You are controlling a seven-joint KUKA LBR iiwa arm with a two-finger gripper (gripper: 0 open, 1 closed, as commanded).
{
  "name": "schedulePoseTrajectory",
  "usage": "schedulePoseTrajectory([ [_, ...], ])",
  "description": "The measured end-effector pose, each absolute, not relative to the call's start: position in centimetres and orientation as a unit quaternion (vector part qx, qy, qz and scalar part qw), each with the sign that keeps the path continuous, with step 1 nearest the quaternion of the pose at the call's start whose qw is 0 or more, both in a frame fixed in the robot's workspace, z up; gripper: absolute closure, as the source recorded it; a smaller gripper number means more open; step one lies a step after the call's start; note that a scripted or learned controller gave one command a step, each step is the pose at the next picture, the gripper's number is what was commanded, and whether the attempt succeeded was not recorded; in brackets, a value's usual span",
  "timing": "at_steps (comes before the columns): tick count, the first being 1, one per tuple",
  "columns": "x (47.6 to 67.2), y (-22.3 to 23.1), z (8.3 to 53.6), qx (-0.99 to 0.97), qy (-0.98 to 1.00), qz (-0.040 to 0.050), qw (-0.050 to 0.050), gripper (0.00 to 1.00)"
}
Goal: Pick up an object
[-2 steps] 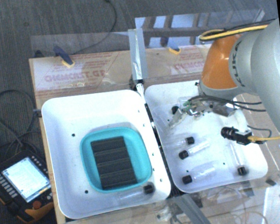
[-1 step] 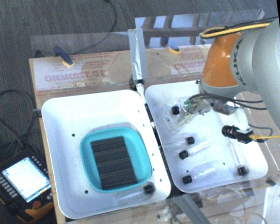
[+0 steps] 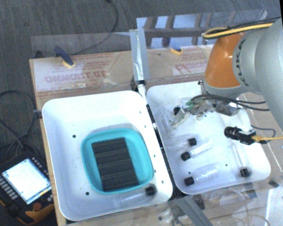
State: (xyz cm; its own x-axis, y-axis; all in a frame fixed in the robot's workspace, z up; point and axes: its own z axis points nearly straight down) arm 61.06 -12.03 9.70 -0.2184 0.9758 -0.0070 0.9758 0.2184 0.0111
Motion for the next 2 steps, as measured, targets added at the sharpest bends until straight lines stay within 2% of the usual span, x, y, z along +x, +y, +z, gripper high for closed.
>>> schedulePoseTrajectory([
  [1, 53.33, -12.19, 9.07, 0.635, 0.773, 0.004, 0.008, 0.0],
  [2, 53.47, -12.16, 9.73, 0.635, 0.773, 0.0042, 0.007, 1.0],
])
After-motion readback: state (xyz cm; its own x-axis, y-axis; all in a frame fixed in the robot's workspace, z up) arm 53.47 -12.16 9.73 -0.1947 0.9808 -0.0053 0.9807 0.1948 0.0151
